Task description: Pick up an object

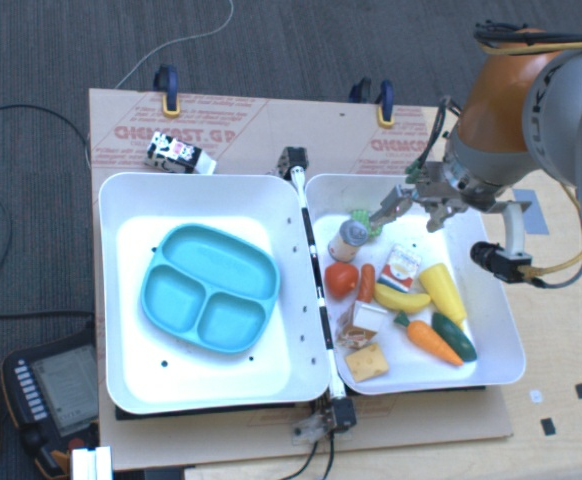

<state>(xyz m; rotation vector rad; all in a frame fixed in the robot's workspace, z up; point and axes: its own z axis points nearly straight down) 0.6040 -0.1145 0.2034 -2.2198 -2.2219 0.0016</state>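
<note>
My gripper (412, 214) hangs over the back of the right bin (501, 328), fingers spread open and nothing between them. One fingertip (382, 211) is close to a small grey-capped bottle (351, 236) and a green leafy piece (364, 224). In front of the gripper lie a small juice carton (403, 264), a banana (401, 299) and a yellow corn-like piece (441, 289). A red tomato (340, 280) and a slim red-orange stick (367, 282) sit at the bin's left. Nearer the front are a carrot (432, 340), a dark green cucumber (456, 336) and a piece of toast (367, 362).
A blue divided plate (209, 288) lies in the left bin (121, 368). A divider rail (311, 258) runs between the bins. The arm's orange band (501, 93) and grey wrist stand over the back right corner. A cable (521, 266) loops by the right bin's rim.
</note>
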